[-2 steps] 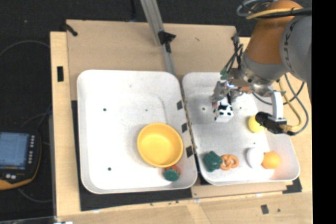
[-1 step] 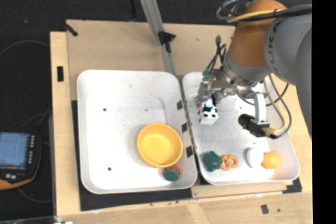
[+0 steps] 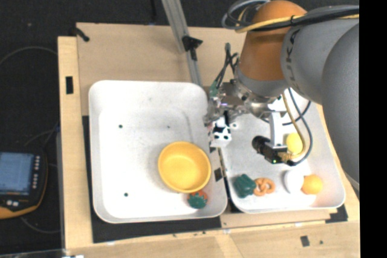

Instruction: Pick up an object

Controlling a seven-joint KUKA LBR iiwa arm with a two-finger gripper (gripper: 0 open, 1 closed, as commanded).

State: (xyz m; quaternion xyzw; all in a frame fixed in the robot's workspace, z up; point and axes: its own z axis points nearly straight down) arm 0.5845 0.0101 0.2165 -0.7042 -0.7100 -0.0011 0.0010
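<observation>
My gripper [image 3: 221, 125] hangs over the rim between the two white bins, with the grey arm and its orange band reaching in from the right. A small black and white spotted toy [image 3: 222, 134] sits between the fingertips, and the gripper is shut on it. The toy looks raised above the divider rather than resting in either bin.
The left bin [image 3: 121, 106] holds a yellow bowl [image 3: 184, 166] and a small green and red piece [image 3: 198, 199] at its front edge. In the right bin [image 3: 329, 202] lie a green toy [image 3: 244, 185], an orange pretzel shape [image 3: 263, 186], a white lump [image 3: 294, 180], an orange-yellow fruit [image 3: 311, 184] and a yellow ball [image 3: 294, 143]. A metal pole [image 3: 175, 9] slants up behind.
</observation>
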